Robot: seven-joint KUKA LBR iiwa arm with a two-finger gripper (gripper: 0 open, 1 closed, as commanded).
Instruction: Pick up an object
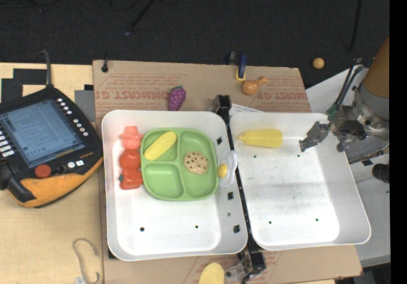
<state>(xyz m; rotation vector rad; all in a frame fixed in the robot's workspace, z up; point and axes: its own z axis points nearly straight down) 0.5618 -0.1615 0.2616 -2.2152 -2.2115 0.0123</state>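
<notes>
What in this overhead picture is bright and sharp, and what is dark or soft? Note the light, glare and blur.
Camera view: both bins evenly lit, bright white, faint shadows; green plate, corn and cookie crisp; floor behind the cardboard nearly black; gripper at the right edge slightly soft.

Smooth, faintly glossy white plastic is seen in the two bins [127,238], matt brown printed cardboard [140,89] beneath them, glossy moulded plastic in the green divided plate [166,184], the yellow corn cob [261,138] and the red figure [130,159], and dull grey metal in the tool [327,136].
</notes>
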